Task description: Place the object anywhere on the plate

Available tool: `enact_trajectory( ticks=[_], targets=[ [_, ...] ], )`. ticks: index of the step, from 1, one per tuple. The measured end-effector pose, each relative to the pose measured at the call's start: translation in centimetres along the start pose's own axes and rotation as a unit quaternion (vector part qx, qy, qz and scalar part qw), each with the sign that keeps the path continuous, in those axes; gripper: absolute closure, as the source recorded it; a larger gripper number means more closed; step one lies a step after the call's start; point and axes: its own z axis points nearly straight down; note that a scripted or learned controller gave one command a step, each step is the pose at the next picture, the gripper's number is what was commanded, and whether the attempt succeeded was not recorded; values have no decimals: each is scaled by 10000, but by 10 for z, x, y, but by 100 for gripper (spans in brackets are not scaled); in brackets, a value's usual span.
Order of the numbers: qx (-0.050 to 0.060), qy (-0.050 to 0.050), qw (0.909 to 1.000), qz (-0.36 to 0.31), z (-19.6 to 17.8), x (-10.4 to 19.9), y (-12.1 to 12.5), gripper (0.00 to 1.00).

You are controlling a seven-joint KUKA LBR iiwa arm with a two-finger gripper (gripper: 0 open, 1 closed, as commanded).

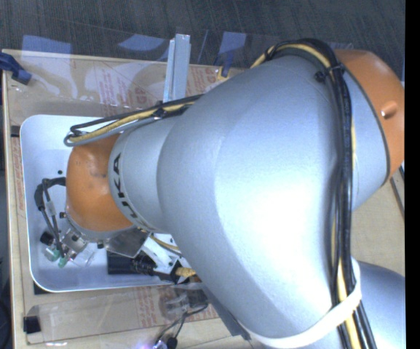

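Grey arm [268,195] over white bin [31,195], hand [62,251] low inside.

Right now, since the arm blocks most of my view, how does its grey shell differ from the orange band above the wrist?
The arm's smooth grey shell is pale and spans the middle and right of the view; the rounded orange band is vivid and looks much smaller. The grey shell carries a black cable; the orange band hangs over the shallow white bin. Both are glossy and curved.
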Motion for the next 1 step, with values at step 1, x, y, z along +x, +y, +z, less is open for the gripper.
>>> enact_trajectory(
  ticks=[1],
  targets=[
    [-5,-10,9750,-2223,-48,-35,-34,100]
  ],
)
